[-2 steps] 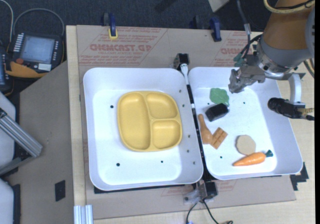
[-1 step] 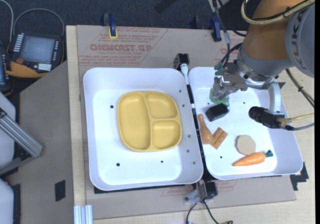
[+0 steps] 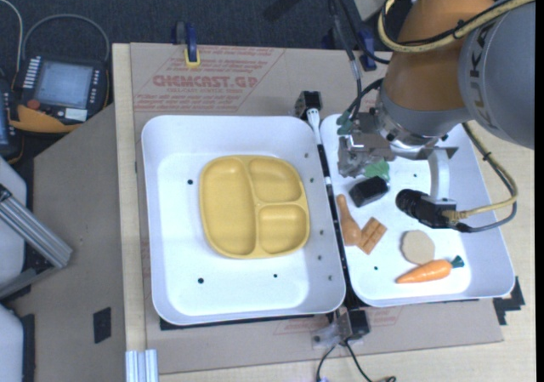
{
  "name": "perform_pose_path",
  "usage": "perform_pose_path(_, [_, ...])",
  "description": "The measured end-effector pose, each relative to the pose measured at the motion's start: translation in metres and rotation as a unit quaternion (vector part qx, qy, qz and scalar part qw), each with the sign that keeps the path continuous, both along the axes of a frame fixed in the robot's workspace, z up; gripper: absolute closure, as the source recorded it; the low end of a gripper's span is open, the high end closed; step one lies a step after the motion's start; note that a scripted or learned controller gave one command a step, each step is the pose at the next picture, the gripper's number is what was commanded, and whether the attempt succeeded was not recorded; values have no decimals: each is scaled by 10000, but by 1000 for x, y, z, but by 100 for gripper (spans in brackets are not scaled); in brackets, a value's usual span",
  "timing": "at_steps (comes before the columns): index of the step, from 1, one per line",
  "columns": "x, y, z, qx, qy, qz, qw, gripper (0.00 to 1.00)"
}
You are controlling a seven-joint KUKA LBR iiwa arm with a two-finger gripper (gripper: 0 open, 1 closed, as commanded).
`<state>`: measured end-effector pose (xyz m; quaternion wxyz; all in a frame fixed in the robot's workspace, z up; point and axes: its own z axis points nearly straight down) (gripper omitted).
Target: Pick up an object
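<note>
The gripper point(image 3: 361, 159) hangs low in the right bin point(image 3: 480, 282), near its left wall; I cannot tell how its jaws stand. A black block point(image 3: 369, 191) lies just beside it at about five o'clock, a green piece point(image 3: 376, 170) peeping out between them. Farther off toward five o'clock sit a cracker point(image 3: 371, 235), a round biscuit point(image 3: 417, 246) and a carrot point(image 3: 425, 270), its long axis running three to nine.

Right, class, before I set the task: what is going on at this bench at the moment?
A grey robot arm reaches in from the right, its hand low over the right bin. That bin holds a black block, a carrot, a tan round piece and brown sticks. The left bin holds a yellow divided plate. Nothing is visibly held.
</note>
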<state>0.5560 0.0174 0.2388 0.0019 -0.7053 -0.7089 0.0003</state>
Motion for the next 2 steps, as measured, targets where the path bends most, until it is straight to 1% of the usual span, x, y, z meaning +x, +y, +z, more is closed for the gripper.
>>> perform_pose_path(1, [-16,54,5,0,1,3,10000,100])
perform_pose_path(2, [-16,50,5,-9,1,-22,10000,0])
